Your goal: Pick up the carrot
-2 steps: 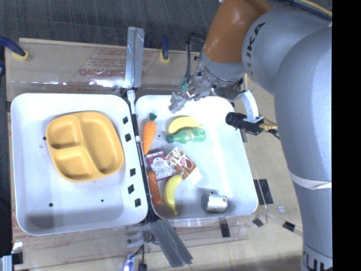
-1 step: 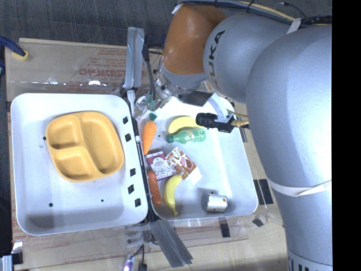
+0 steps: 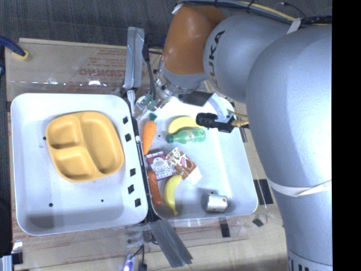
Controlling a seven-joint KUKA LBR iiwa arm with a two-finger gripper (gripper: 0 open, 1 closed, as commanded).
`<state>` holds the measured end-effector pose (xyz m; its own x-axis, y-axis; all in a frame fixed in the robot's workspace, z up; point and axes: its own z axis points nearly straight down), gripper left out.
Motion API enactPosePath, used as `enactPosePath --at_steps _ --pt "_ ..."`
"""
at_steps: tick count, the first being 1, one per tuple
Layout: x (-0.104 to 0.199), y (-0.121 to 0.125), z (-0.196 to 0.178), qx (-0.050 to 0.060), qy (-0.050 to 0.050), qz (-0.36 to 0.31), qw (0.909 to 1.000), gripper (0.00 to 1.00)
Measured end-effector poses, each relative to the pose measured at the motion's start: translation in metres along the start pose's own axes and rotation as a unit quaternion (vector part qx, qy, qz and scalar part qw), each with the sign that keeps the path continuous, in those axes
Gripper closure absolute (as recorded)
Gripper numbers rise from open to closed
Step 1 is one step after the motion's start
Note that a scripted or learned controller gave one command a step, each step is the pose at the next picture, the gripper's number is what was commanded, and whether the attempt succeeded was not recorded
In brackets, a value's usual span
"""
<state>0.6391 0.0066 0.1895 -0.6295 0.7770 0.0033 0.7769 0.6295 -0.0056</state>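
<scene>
Hovering over the top left corner of the right bin (image 3: 240, 168), the gripper (image 3: 151, 101) hangs just above the carrot's blunt end; whether it is parted or closed I cannot tell from this angle. Nothing is seen held.

Furthest left, the left bin (image 3: 28, 168) holds a yellow divided plate (image 3: 84, 145). Next comes the carrot (image 3: 149, 136), lying lengthwise along the right bin's left wall, thick end toward the gripper, tip pointing down. Below it sit a snack packet (image 3: 171, 164), a sausage (image 3: 154, 188) and a banana (image 3: 171, 195). Further right lie a green bottle (image 3: 188, 135), a second banana (image 3: 183, 122) and a small can (image 3: 215, 202).

The carrot looks like a light, stiff, smooth toy, likely to slip; I would grasp across its thick upper half, though the wall crowds one side.
</scene>
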Motion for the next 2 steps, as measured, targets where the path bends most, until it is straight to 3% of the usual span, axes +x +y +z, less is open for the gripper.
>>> enactPosePath --at_steps 1,2 --pt "0.0 0.001 -0.008 0.002 0.001 -0.002 1.0 1.0" --pt "-0.019 -0.003 -0.155 -0.003 -0.003 -0.034 0.9994 1.0"
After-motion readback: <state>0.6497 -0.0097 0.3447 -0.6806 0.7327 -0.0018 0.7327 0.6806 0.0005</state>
